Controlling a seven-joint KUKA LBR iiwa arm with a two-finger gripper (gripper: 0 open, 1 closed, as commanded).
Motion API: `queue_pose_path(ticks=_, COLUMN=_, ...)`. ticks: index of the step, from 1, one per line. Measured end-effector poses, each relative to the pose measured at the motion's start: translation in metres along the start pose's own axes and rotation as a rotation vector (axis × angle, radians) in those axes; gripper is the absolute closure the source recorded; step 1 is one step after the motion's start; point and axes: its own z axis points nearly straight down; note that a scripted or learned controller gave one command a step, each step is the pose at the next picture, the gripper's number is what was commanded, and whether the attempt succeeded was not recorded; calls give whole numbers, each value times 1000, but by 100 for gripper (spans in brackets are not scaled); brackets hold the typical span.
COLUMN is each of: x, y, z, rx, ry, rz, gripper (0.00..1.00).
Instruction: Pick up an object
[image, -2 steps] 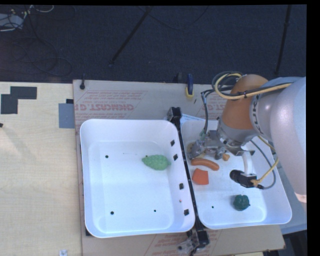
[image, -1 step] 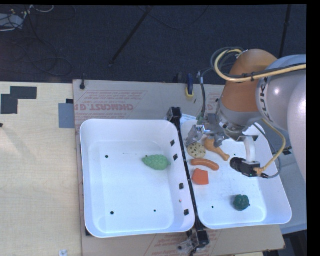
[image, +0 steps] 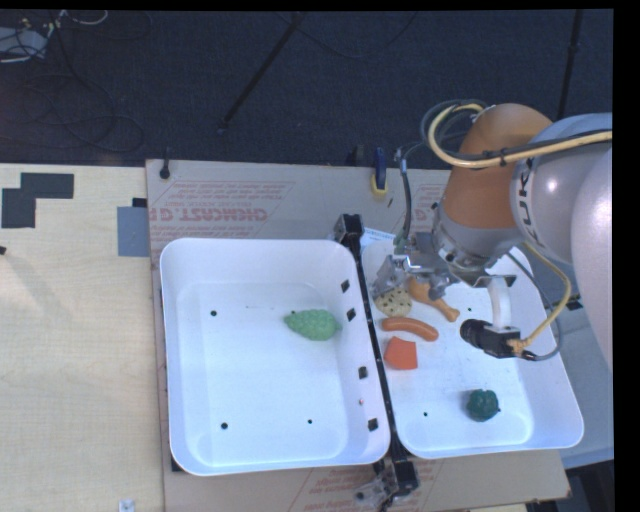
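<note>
Nearest the lens, a dark green lump (image: 482, 404) lies in the right bin (image: 545, 420) (orange block (image: 401, 353) and sausage (image: 409, 328) further up), while the gripper (image: 402, 272) hovers over a speckled biscuit (image: 393, 299), grip state unclear.

From my seat, the 2 bins, left (image: 190, 300) and right (image: 540, 420), read as smooth white plastic with a soft sheen. I see brown cardboard (image: 250, 205) under them, matt and printed, on a pale wood-look bench (image: 70, 350). The gripper (image: 400, 272) looks like bright bare metal. The green lump (image: 312, 324) has a bumpy, dull skin; the sausage (image: 409, 327) looks smooth and slightly glossy.
</note>
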Motion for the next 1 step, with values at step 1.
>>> queue_pose_path(ticks=1, x=-52, y=-13, z=105, rx=4, ry=0, rz=6, gripper=0)
